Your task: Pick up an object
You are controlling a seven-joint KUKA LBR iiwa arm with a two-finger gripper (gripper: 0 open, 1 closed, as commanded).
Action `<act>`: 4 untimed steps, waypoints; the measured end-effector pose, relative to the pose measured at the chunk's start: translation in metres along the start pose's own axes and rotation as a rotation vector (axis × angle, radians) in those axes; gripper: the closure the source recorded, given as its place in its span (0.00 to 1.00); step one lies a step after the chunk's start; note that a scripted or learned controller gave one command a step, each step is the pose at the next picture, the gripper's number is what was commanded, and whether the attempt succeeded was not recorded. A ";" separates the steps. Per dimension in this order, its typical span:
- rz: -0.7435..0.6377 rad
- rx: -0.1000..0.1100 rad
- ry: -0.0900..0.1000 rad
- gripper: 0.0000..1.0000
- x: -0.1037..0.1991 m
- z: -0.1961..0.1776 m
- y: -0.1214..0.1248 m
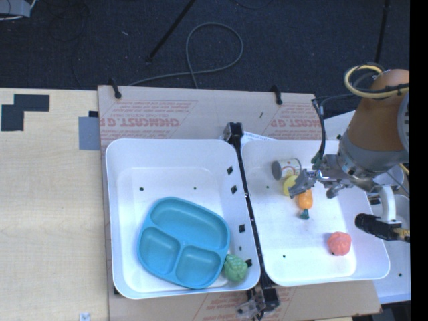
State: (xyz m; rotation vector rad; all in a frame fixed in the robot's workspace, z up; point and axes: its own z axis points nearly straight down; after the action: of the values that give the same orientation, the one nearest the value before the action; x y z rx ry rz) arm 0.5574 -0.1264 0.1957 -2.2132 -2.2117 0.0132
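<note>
My gripper [315, 186] hangs over the upper middle of the right bin [361, 269], and its two grey fingers look spread apart, so it is open. Just below its left finger lies a small orange piece [304, 200] with a teal tip; the piece sits beside that finger, not between the two. A yellow piece [289, 185] lies right next to it on the left. A grey cylinder [276, 170] rests a little further up and left. A pink-red lump [339, 243] sits lower right in the same bin.
The left bin [120, 179] holds a blue divided plate [184, 241] and a green lump [235, 268] at its lower right corner. A black divider [245, 199] separates the bins. The arm [378, 129] comes in from the right.
</note>
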 end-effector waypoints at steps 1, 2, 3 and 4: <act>-0.001 -0.011 -0.002 0.00 0.000 -0.006 0.003; -0.001 -0.007 -0.001 0.00 0.004 0.037 0.002; -0.001 -0.006 -0.001 0.00 0.002 0.101 0.003; 0.002 -0.010 -0.001 0.00 0.003 0.109 0.002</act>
State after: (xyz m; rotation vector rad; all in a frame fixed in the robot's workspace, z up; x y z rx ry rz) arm 0.5582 -0.1234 0.0869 -2.2215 -2.2146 0.0039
